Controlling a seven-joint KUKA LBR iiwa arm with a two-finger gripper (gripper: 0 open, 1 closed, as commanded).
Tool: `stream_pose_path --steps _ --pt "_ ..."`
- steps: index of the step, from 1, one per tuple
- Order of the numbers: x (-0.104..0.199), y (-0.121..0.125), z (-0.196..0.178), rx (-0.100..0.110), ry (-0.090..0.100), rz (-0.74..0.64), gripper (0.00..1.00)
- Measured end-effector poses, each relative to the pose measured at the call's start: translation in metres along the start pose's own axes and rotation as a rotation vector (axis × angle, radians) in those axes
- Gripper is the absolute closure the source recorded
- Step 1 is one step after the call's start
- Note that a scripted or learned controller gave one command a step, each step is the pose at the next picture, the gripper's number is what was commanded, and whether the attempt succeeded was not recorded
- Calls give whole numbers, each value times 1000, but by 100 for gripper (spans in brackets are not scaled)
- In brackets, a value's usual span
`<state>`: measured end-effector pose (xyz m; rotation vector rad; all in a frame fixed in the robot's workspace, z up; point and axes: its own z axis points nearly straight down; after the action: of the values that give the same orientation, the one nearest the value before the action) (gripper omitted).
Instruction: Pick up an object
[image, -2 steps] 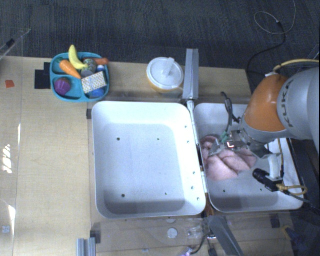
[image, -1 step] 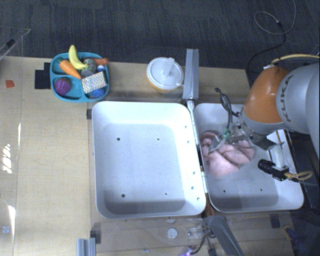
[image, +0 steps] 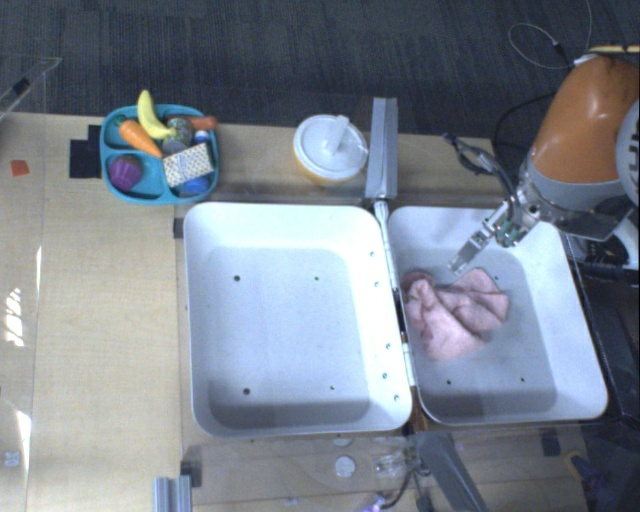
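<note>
The pincer (image: 468, 257) hangs just above the pink cloth (image: 455, 310); whether it is released or clenched, I cannot tell. Best to sink straight onto the nearest thick fold and clench there, keeping off the bin wall (image: 397, 300).

1 fixed camera looks down on the surface (image: 90, 330) from above at a slant, far enough back to take in both white bins, the left bin (image: 290, 320) and the right bin (image: 500, 330), side by side. The arm (image: 585, 120) enters from the frame's right edge; dark floor runs along the top.
</note>
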<state>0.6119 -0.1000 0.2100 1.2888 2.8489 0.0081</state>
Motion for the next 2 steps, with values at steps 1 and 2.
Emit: stream_pose_path --steps 1,2 --pt "-31 -68 110 -1 -3 63 0" --pt "-32 -64 96 -8 -9 62 100"
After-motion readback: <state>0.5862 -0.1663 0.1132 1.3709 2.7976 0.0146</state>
